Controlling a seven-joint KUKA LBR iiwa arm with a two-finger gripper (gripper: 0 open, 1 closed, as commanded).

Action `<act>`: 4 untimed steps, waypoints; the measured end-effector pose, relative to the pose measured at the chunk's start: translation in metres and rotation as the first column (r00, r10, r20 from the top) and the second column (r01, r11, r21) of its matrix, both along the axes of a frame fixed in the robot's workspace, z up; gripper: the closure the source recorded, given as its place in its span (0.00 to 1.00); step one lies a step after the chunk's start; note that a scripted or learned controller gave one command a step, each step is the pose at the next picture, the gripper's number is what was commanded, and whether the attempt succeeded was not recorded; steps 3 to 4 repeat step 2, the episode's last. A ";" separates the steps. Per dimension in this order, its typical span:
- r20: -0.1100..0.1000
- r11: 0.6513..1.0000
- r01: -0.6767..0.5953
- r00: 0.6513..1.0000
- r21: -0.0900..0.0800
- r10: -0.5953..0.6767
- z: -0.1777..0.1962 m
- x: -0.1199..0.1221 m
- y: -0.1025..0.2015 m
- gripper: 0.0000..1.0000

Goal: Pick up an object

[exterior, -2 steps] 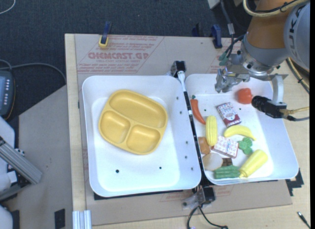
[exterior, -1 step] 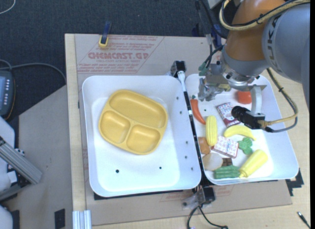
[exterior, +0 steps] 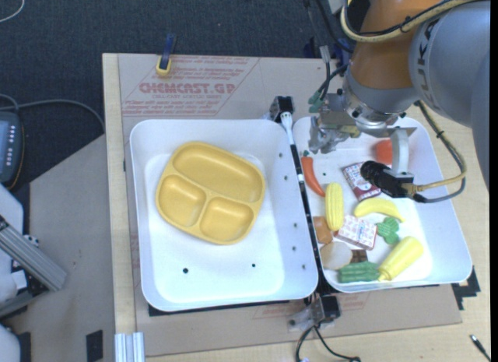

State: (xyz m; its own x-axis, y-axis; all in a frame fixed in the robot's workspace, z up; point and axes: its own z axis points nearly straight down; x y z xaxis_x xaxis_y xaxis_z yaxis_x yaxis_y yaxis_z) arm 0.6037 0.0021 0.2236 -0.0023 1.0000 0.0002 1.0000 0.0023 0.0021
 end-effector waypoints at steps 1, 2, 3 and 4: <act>0.000 1.000 0.003 1.000 -0.001 -0.003 0.005 0.002 -0.015 1.00; -0.005 1.000 0.004 1.000 0.000 -0.004 0.006 -0.014 -0.014 1.00; -0.005 1.000 0.004 1.000 0.000 -0.004 0.006 -0.014 -0.014 1.00; -0.005 1.000 0.004 1.000 0.000 -0.004 0.006 -0.014 -0.014 1.00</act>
